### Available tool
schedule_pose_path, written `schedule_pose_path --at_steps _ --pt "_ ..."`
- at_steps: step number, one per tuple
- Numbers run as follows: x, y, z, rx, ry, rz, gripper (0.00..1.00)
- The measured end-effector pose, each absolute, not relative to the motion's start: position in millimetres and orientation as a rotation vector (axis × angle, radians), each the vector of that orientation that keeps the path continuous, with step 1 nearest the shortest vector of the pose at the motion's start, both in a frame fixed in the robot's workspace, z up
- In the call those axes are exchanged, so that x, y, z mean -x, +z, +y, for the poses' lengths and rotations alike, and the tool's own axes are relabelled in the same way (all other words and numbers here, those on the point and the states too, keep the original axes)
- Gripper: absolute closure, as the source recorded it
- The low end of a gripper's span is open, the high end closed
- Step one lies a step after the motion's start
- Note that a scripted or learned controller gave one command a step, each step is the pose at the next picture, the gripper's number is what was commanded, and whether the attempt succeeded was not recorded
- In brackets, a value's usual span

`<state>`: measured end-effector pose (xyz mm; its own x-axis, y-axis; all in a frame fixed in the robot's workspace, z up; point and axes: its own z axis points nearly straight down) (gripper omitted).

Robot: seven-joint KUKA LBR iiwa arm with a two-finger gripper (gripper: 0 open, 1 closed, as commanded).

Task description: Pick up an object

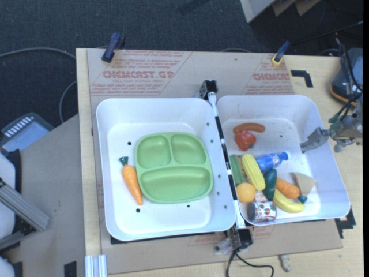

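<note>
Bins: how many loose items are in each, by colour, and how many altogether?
Left bin:
Green: 1, divided plate
Orange: 1, carrot

Right bin:
Red: 2, pepper, sausage
Yellow: 2, corn, banana
Orange: 2, round fruit, carrot piece
Blue: 1, bottle
Green: 2, stick, dark piece
Tan: 1, wedge
Can: 1

Total: 13
</note>
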<state>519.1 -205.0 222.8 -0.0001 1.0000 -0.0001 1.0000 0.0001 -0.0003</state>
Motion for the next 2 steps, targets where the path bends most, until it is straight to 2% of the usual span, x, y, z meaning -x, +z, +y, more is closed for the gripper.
schedule_pose_path --at_steps 1,2 --pt "-584.2 84 -152 2.22 -0.001 -2.223 0.0" --pt "-663.7 94 -104 2.226 0.027 -2.219 0.0"
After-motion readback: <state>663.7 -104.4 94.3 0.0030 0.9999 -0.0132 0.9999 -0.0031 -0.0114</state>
